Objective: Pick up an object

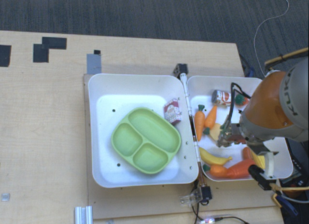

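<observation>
Bins (pixel 96 121) glossy white plastic; divided plate (pixel 146 141) smooth matt green plastic; bench (pixel 43 121) pale wood grain; carrots (pixel 210 117) shiny plastic.

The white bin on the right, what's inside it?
Inside the right white bin: two orange carrots, a yellow banana, a small can, and red-orange veggies. The robot's arm covers anything beneath it.

This is a robotics lab. A pale wooden bench (pixel 43 121) on grey office carpet (pixel 145 6) carries two white bins (pixel 94 136) clamped side by side, black tape markers (pixel 48 48) at ten o'clock, loose cables (pixel 270 20) at two o'clock, and the grey-and-orange arm (pixel 275 107) at three o'clock.
</observation>
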`<action>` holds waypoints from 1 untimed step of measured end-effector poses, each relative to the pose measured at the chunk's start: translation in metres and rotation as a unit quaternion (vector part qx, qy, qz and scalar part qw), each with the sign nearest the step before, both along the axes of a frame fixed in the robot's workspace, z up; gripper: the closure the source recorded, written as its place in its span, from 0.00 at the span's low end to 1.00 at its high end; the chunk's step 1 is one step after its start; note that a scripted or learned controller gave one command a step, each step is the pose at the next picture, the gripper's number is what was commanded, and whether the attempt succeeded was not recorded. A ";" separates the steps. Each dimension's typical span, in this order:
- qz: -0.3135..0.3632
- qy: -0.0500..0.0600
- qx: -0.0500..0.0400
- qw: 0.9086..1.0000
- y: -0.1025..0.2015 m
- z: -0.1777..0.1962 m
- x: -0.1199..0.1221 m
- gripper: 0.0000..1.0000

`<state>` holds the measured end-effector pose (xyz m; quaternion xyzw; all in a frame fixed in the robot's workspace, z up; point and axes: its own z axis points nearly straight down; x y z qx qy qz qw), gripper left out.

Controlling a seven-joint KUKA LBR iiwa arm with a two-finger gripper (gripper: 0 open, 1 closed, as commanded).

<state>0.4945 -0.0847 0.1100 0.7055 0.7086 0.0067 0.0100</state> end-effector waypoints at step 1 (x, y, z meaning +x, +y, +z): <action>0.000 0.006 0.000 1.000 -0.076 -0.022 0.093 1.00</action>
